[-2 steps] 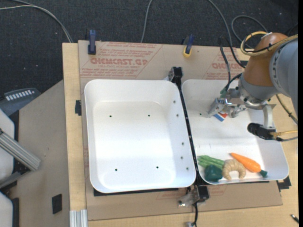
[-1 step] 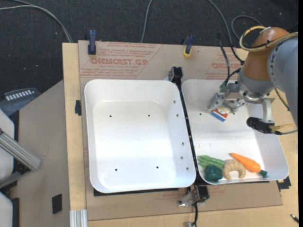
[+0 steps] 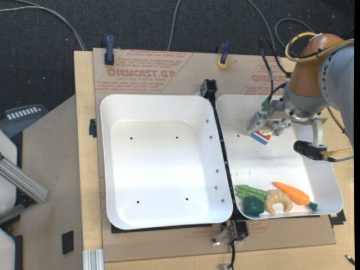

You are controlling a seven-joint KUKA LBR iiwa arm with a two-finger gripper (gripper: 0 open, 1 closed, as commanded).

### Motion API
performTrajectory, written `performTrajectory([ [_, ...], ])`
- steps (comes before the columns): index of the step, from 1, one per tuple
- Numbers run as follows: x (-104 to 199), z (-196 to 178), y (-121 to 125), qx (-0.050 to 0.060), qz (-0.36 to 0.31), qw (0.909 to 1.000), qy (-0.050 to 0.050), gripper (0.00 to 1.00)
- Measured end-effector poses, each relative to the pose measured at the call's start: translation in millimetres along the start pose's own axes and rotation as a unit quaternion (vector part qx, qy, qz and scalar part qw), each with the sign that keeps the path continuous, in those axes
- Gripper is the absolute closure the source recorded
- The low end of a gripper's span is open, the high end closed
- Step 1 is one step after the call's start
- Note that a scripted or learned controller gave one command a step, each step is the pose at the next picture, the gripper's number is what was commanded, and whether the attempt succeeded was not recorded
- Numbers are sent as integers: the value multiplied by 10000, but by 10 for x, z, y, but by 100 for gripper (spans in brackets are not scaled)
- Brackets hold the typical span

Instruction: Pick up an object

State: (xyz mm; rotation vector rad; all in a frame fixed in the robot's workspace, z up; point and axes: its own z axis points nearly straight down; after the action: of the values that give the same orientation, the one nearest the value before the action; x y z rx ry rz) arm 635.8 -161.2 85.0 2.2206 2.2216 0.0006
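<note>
My gripper point(image 3: 270, 125) hangs low over the far part of the right bin point(image 3: 332, 176), below the grey wrist and its orange band. A small red, white and blue object point(image 3: 260, 138) lies on the bin floor just at the gripper's front left; whether they touch is unclear. Along the bin's near edge lie an orange carrot point(image 3: 292, 193), a beige knobbly piece point(image 3: 278, 201), a long green vegetable point(image 3: 250, 191) and a dark green round one point(image 3: 253, 206).
The left bin point(image 3: 107, 151) sits beside the right one, with a black divider strip point(image 3: 220, 145) between them. A blue clamp point(image 3: 108, 44) and a yellow clamp point(image 3: 224, 57) grip the board's far edge. Cables loop behind the bench.
</note>
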Motion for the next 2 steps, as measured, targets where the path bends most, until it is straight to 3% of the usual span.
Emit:
performTrajectory([
  [1,-1,-109,5,-9,-1,10000,-1,100],
  [2,1117,-1053,55,-48,-48,10000,13,100],
])
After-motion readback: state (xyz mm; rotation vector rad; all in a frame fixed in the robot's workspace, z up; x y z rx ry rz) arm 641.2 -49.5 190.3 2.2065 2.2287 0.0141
